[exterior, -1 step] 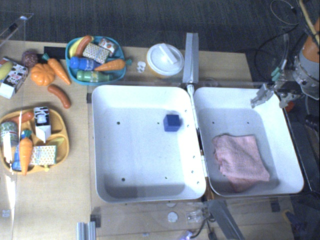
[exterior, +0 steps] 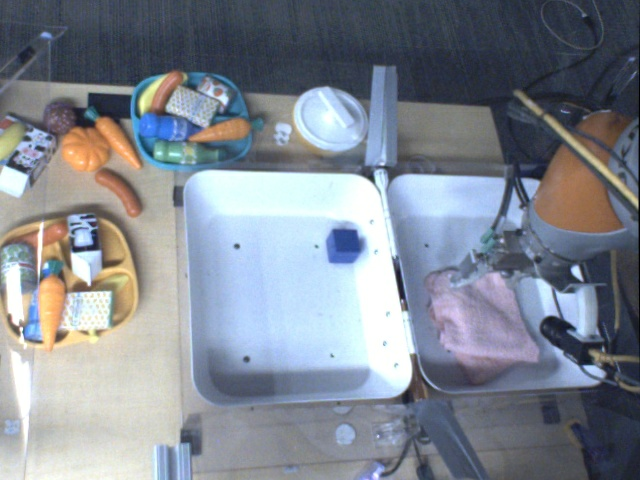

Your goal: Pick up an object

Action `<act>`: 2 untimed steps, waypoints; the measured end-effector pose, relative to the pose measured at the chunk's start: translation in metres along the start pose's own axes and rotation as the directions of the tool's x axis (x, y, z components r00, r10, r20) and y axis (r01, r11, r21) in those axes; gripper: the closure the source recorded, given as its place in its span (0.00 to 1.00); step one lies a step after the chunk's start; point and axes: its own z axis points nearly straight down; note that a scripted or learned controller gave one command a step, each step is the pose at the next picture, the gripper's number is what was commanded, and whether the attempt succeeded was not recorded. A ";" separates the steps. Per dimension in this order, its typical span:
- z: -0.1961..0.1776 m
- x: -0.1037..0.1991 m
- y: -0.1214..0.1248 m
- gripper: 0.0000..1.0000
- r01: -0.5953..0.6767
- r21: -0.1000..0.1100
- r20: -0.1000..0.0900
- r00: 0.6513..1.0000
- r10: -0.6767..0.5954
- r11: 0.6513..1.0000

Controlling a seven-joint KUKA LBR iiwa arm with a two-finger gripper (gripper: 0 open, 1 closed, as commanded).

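Observation:
A small blue cube [exterior: 343, 244] lies in the left bin [exterior: 230, 368], toward its upper right. A crumpled pink cloth [exterior: 482, 326] lies in the right bin [exterior: 430, 208], in its lower middle. My gripper [exterior: 487, 265] hangs low over the right bin, right at the cloth's upper edge. The grey wrist and the orange band [exterior: 572, 183] rise from it to the right. The gripper's tip blends into the cloth's top fold, so contact is unclear.
A divider wall separates the two bins. On the bench at left sit a blue bowl [exterior: 190, 118] of toy food, a yellow plate [exterior: 68, 280] with toy food, loose toy carrots and a pumpkin. A white lid [exterior: 331, 118] lies behind the left bin.

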 end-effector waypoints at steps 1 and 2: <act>0.060 0.023 0.021 0.00 -0.054 -0.020 0.004 0.999 0.054 0.998; 0.058 0.012 0.021 0.00 0.022 -0.015 0.002 1.000 -0.022 1.000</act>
